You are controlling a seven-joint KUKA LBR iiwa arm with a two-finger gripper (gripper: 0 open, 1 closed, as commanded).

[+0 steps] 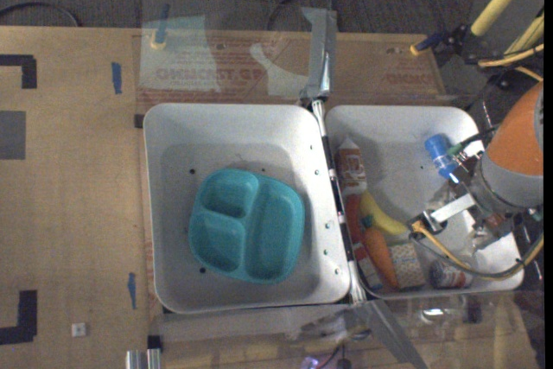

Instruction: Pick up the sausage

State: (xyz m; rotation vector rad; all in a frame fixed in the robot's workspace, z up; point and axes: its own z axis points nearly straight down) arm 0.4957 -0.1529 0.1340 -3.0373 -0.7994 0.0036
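The sausage [352, 226] appears as a thin reddish-brown piece lying along the left wall of the right bin [397, 124]. It is partly tucked behind a yellow banana [381, 218] and an orange carrot [380, 259]. My gripper [486, 229] hangs low over the right side of that bin, well to the right of the sausage, below the orange wrist band. Nothing can be seen held in it.
The left bin [173, 143] holds a teal divided plate [247, 225]. In the right bin lie also a white bottle with a red label [350, 164], a blue object [439, 153], a tan block [406, 262] and a small can [446, 276].
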